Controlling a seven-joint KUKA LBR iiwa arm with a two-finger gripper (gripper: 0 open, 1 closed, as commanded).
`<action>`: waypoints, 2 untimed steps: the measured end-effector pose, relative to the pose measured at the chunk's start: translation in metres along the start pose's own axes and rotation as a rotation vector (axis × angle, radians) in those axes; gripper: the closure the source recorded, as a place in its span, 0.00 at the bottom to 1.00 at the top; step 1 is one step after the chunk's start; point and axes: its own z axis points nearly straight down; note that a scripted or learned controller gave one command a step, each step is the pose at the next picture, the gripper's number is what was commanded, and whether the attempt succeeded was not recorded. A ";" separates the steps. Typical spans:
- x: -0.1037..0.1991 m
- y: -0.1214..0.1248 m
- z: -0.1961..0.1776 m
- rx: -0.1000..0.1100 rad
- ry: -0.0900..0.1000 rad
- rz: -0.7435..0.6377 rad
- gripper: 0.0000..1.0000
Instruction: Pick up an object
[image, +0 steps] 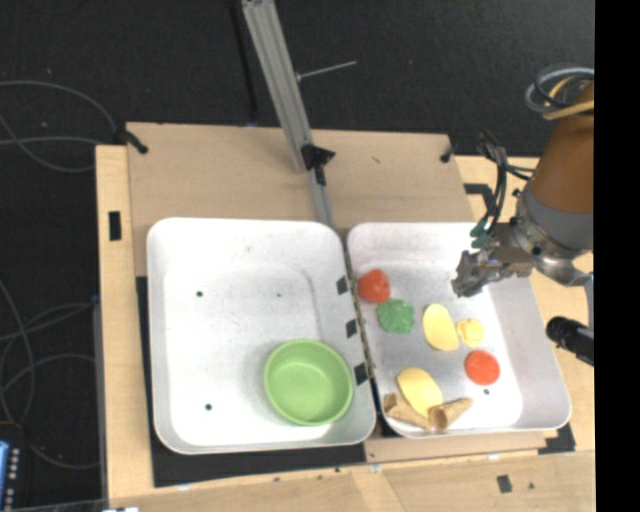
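Note:
The right bin (410, 240) holds several small items: a red ball (374, 286), a green broccoli-like piece (396, 316), a yellow oval piece (439, 327), a small yellow bit (470, 331), a red-orange ball (482, 367), a yellow lemon-like piece (418, 387) and a tan cone (443, 412) at the front. My gripper (466, 283) hangs over the right bin's back right part, just above and behind the small yellow bit. Nothing shows between its dark tips.
In the left bin (200, 260) a green bowl (307, 381) sits at the front right. A grey metal pole (285, 90) slants up from between the bins' back edges. Cables run beside the arm's wrist (495, 195).

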 end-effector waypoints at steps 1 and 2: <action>0.044 0.018 0.020 0.004 -0.002 0.002 1.00; 0.079 0.050 0.034 0.001 -0.003 0.002 1.00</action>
